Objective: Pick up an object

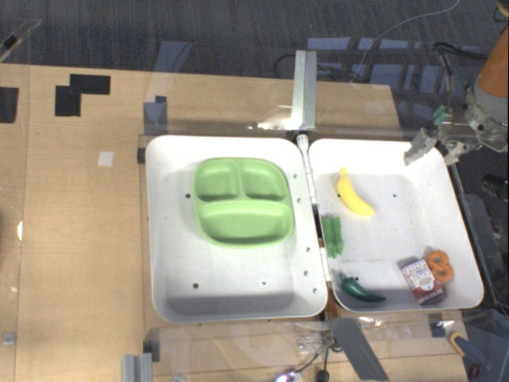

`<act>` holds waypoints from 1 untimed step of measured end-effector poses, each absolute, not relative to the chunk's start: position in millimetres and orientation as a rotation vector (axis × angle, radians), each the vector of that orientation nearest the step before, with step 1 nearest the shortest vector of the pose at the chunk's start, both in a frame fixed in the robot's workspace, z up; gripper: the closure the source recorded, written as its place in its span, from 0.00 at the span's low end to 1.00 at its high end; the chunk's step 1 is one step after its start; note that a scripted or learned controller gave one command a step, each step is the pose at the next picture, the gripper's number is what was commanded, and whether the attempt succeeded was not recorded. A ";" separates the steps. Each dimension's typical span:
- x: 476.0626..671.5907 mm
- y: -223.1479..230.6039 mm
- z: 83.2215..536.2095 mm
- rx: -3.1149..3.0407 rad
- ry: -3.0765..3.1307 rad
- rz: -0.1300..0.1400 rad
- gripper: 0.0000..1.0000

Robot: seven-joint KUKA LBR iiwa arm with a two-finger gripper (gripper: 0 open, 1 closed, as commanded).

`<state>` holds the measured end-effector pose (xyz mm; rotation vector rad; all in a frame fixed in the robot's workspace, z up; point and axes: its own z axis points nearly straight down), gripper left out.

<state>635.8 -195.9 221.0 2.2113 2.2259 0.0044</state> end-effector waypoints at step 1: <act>669.2 -133.3 103.0 2.065 2.362 0.004 0.00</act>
